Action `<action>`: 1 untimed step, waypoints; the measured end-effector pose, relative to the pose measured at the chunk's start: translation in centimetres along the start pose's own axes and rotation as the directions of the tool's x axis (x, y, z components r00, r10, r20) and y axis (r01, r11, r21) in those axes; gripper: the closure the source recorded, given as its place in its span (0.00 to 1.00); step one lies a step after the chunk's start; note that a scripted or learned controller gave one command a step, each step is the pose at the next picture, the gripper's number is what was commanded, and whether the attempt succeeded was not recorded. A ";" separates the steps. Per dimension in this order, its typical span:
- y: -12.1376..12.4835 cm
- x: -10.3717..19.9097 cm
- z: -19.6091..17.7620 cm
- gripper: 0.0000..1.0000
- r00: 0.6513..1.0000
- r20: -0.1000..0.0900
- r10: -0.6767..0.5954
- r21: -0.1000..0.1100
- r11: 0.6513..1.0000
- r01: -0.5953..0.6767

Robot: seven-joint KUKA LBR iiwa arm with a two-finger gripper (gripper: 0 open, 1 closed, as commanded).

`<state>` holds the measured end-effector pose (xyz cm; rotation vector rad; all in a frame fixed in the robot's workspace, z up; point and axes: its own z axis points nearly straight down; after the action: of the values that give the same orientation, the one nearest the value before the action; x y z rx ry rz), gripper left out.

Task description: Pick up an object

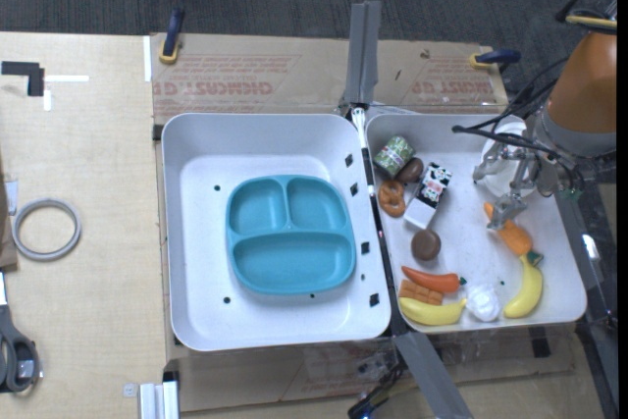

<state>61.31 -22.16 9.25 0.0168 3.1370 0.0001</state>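
The bench (78, 113) carries two white bins side by side. The left bin (186, 211) holds a blue divided plate (291, 235), lying flat near its middle. The right bin (549, 304) holds the small things, and the arm (587, 88) reaches over its right side. Behind both bins lies cardboard (255, 78) with red print, mirrored and too faint to read.

The gripper (510, 201) hangs over the right bin; whether its fingers are apart or closed cannot be told, and nothing is seen between them. A carrot (514, 236) lies just below the fingertips, touching or nearly so. Below it a banana (525, 289) curves along the bin's right side. A second banana (432, 311) lies at the front edge beside a white lump (483, 302). A green can (394, 154) sits at the back left, its label unreadable.
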 end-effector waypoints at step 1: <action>0.1 -0.2 -1.0 1.00 1.000 0.004 -0.004 0.001 1.000 0.004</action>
<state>61.49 -22.04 10.26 0.0111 3.1328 -0.0018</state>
